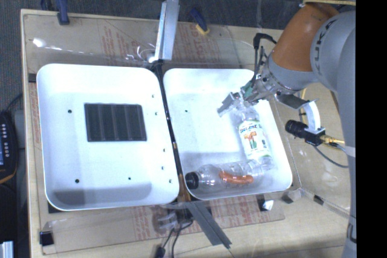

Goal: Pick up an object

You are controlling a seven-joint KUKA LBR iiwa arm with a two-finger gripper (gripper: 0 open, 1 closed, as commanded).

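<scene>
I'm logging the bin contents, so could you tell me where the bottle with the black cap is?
The bottle with the black cap lies on its side along the near wall of the right bin, cap toward the divider.

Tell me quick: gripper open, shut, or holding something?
Gripper: cannot be told; it sits in the right bin at the top end of the clear bottle, with no visible grasp.
</scene>
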